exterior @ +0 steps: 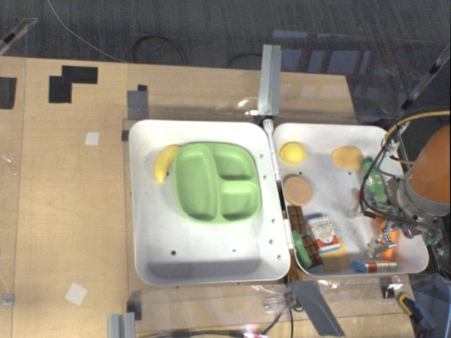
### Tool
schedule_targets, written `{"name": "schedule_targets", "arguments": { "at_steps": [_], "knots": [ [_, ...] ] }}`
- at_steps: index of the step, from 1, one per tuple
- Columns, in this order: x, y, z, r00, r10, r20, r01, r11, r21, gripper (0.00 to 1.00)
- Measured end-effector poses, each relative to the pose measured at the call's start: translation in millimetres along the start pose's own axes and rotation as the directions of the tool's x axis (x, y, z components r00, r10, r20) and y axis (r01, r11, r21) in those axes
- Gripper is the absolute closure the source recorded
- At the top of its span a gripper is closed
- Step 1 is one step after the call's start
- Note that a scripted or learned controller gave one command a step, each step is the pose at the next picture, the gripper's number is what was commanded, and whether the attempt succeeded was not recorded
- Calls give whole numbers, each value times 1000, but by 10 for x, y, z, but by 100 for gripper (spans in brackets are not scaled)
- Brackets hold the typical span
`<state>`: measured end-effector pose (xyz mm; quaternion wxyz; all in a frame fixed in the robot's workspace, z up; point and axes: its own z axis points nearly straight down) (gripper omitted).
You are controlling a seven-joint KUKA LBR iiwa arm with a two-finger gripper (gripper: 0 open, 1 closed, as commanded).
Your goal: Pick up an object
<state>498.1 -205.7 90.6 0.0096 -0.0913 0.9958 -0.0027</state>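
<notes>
Though the small carton (321, 232) in the right bin (320, 150) carries a printed blue-and-white label, its writing is too small to read. That bin also holds one yellow lemon-like fruit (292, 152), one tan bun (347, 158), one round brown cookie (297, 189) and one dark chocolate bar (297, 222). One green divided plate (214, 180) and one banana (165, 162) lie in the left bin (204, 255). Whether the gripper (384, 243) is parted cannot be told.
</notes>
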Motion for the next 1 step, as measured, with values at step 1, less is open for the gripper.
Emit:
{"name": "schedule_targets", "arguments": {
  "at_steps": [1],
  "knots": [
    [3,12,-1,1000,14,0,-14,1000,1,0]
  ]
}}
